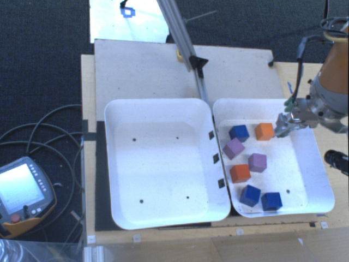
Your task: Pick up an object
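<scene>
The metal two-finger gripper sits in the right white plastic bin, just right of the small orange wooden cube. I cannot tell if its fingers are open or closed; they look blurry

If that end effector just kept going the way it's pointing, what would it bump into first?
Most likely the orange block, which lies just left of the end effector in the right bin. Height is hard to judge from above, so it might pass over it.
</scene>
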